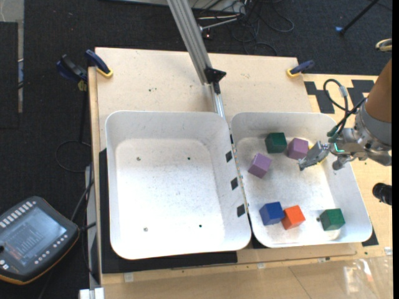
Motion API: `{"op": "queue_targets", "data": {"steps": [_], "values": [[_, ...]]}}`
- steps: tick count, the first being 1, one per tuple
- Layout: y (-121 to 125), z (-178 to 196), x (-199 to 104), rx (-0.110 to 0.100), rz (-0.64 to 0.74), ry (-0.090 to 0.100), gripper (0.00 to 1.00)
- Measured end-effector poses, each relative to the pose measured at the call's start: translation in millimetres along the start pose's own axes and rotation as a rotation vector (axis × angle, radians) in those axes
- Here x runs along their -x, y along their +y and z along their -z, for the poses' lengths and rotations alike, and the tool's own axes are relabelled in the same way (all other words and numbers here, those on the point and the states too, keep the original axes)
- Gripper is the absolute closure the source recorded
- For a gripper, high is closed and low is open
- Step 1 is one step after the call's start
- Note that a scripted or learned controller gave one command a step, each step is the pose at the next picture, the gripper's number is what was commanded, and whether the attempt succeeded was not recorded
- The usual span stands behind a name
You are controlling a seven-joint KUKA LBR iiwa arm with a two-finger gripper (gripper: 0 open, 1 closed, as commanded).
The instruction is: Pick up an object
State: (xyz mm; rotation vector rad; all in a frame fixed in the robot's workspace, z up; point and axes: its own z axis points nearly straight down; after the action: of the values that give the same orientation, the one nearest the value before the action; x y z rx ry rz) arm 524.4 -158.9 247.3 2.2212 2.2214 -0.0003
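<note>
Here the gripper (324,156) hangs at the right of the frame, fingers spread and empty, just right of a purple cube (298,148) in the right bin (358,210). Best to centre over that cube — the green cube (275,142) touches its left — then descend straight.

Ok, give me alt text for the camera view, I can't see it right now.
The gripper hovers over the right bin, beside a purple cube. That bin also holds another purple cube, two green cubes, a blue cube and an orange cube.
</note>
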Motion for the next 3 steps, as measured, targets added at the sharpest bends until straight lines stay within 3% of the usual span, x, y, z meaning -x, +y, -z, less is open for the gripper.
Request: {"op": "queue_targets", "data": {"steps": [2, 3], "values": [[-10.3, -117.6, -10.8, -0.006, 0.0, 0.002, 0.0], [-10.4, -153.6, -11.2, -0.001, 0.0, 0.0, 0.0]]}}
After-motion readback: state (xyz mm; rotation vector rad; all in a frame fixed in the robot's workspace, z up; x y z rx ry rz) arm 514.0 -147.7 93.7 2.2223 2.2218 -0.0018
